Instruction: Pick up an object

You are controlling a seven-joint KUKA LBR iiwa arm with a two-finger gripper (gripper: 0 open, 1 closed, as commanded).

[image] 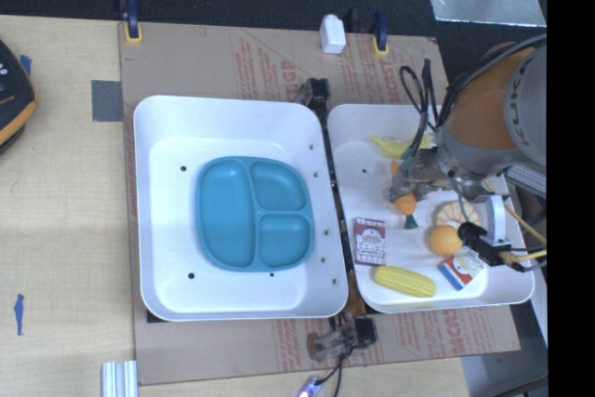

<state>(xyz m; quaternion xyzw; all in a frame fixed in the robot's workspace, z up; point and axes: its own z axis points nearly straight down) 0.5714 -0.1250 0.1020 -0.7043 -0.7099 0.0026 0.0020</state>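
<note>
The right bin (349, 200) holds several small objects. A yellow banana-like piece (386, 145) lies at the back. A small orange carrot with a green tip (405, 205) sits in the middle. At the front are a red and white box (369, 242), a yellow corn cob (404, 281), an orange ball (445, 240) and a small red, white and blue carton (462, 271). My gripper (414, 177) hangs low over the bin's middle, just behind the carrot and close to it. The wrist hides whatever lies right under it.
The left bin (158, 200) carries a blue divided plate (254, 212). The arm's grey and orange body (488, 116) covers the right bin's back right corner, with black cables (418, 93) looping above. A pale round item (448, 213) lies beside the orange ball.
</note>
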